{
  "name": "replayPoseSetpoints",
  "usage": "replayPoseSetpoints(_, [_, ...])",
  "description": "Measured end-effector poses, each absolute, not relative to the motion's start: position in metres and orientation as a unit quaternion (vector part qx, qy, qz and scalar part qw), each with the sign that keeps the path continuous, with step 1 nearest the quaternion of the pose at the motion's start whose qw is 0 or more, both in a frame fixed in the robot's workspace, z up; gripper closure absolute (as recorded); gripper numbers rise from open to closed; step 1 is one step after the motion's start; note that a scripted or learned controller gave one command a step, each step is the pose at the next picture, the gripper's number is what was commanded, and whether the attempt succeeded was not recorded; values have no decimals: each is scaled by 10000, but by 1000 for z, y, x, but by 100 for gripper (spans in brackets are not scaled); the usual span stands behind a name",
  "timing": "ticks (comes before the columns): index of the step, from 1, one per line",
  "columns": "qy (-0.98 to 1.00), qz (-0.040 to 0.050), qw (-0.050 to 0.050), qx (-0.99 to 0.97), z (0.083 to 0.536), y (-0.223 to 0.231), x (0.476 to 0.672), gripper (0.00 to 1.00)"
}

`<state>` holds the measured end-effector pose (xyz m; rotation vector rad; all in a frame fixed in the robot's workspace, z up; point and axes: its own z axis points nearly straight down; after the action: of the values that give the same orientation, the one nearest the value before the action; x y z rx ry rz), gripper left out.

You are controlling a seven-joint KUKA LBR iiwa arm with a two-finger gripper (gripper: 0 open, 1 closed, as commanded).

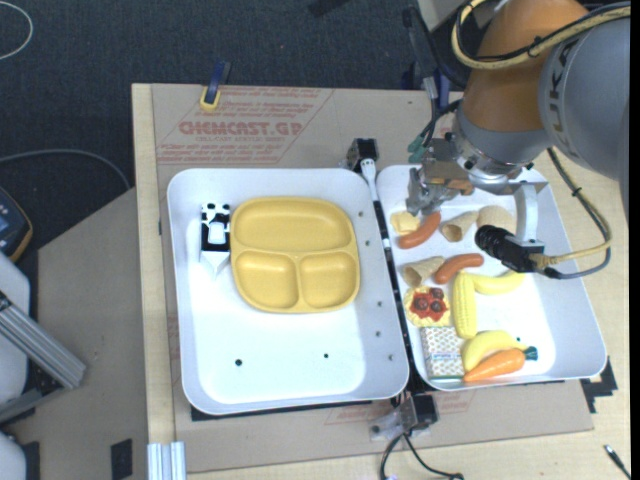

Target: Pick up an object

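Observation:
My gripper point(424, 196) hangs low over the far left corner of the right bin point(575, 313), under the arm's orange band. Just below it lies a red-orange toy sausage point(420, 230), with a small yellow piece point(400, 221) at its left. Nothing shows between the gripper and these. Further toy food fills the bin: a second sausage point(458, 265), a corn cob point(465, 305), a banana point(497, 284), a berry tart point(430, 306), a carrot point(495, 365) and a yellow fruit point(487, 345).
The left bin point(290, 358) holds a yellow divided plate point(295, 251) and a small black-and-white item point(215, 228). A black fitting with a cable point(508, 248) hangs from the arm over the right bin. A ridge point(385, 258) separates the bins.

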<state>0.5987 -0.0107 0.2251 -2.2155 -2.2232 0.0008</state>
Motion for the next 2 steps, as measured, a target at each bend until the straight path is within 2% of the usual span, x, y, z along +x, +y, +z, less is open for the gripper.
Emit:
replayPoseSetpoints(1, [-7068, 9, 12, -7074, 223, -13, 588, 100])
replayPoseSetpoints(2, [-7078, -11, -10, -7064, 235, -3, 594, 100])
